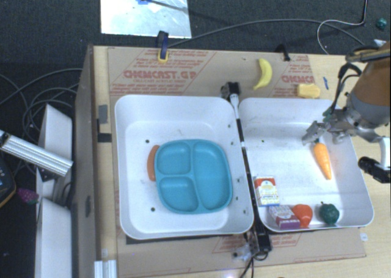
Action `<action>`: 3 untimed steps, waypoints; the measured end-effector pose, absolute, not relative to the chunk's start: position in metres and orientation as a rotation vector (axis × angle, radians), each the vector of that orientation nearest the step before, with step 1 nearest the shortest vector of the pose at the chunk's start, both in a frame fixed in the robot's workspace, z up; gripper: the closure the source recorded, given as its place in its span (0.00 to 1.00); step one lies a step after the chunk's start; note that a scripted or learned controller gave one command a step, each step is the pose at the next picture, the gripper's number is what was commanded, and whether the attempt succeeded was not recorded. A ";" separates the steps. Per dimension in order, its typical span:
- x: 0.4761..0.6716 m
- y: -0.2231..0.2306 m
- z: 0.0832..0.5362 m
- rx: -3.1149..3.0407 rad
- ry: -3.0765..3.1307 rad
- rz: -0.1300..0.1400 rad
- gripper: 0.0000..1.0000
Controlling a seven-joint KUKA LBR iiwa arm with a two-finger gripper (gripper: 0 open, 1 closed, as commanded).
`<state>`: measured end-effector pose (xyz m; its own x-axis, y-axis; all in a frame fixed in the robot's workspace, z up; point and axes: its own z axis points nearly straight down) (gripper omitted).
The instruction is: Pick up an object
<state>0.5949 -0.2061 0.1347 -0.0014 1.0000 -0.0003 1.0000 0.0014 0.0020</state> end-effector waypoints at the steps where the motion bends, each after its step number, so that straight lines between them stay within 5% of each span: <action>1: 0.592 -0.206 0.107 2.219 2.222 0.000 0.00; 3: 0.584 -0.203 0.108 2.219 2.221 0.001 0.00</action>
